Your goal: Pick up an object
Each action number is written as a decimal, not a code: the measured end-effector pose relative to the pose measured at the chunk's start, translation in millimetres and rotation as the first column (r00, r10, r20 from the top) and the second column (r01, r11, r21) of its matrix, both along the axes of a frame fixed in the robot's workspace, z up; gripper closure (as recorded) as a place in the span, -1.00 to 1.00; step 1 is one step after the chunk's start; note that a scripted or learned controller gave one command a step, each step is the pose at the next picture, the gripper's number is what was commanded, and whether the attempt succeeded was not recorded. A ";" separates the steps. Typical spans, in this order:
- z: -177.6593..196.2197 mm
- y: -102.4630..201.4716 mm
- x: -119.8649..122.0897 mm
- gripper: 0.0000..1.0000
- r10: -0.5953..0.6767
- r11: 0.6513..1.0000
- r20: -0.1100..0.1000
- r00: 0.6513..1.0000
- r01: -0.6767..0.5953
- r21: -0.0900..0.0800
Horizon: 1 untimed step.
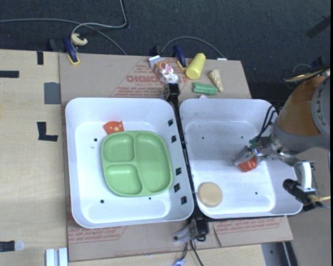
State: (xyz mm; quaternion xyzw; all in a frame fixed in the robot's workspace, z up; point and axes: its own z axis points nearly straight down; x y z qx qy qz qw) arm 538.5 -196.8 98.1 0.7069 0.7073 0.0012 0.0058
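The hand (246, 160) is closed on a red piece (248, 165); the shallow grip could slip when lifting.

Dark blue-grey carpeted floor (222, 15) across top of frame, thin pale cable (100, 24) looping over it. Light wooden benchtop (22, 165) at left, brown cardboard sheet (122, 76) centre. Light even, possibly overhead.

**Arm, grey with orange band**

One arm (308, 121): rounded grey casing, broad orange band above the wrist. Thin black cables loop along the wrist. Gripper (245, 158) assembly small, dark metal with pale fittings. A white block with black parts sits alongside.
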 end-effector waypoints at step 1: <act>-8.3 70.3 38.1 1.00 0.002 1.000 0.004 1.000 -0.002 0.004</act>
